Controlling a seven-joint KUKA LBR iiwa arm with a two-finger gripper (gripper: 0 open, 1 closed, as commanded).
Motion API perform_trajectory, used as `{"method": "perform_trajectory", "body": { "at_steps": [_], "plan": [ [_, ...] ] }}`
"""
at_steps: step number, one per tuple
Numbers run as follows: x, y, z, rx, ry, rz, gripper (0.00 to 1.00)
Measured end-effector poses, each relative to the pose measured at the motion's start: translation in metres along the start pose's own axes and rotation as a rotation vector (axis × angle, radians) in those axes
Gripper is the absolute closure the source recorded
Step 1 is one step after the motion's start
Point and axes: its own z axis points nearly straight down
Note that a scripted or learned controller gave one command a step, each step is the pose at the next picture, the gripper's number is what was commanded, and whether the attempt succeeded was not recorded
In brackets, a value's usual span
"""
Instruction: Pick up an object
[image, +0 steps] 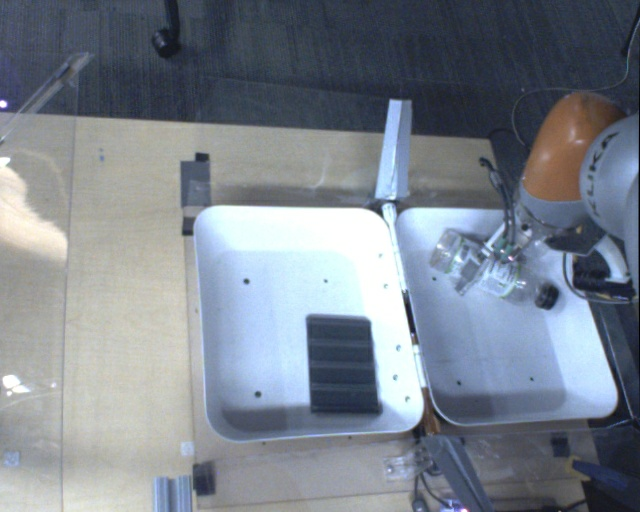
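Note:
A black ridged rectangular block (343, 363) lies flat in the left bin (230, 300), toward its front right. My gripper (458, 265) hangs over the back left part of the right bin (500, 380), pointing left. Its pale translucent fingers stand open with nothing between them. The gripper is well apart from the block, across the divide between the bins and further back.
The rims of the two bins meet in a ridge (408, 320) between the gripper and the block. A grey metal post (394, 150) stands behind where the bins join. The grey and orange arm (570, 150) fills the back right corner.

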Motion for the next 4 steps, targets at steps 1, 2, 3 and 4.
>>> {"method": "perform_trajectory", "body": {
  "at_steps": [1, 2, 3, 4],
  "plan": [
    [-0.017, -0.008, 0.001, -0.022, 0.059, 0.05, 0.0],
    [-0.001, 0.001, 0.001, 0.0, 0.008, 0.029, 0.0],
    [-0.011, -0.004, 0.001, -0.016, 0.039, 0.027, 0.0],
    [-0.013, -0.006, 0.001, -0.022, 0.048, 0.053, 0.0]
  ]
}}
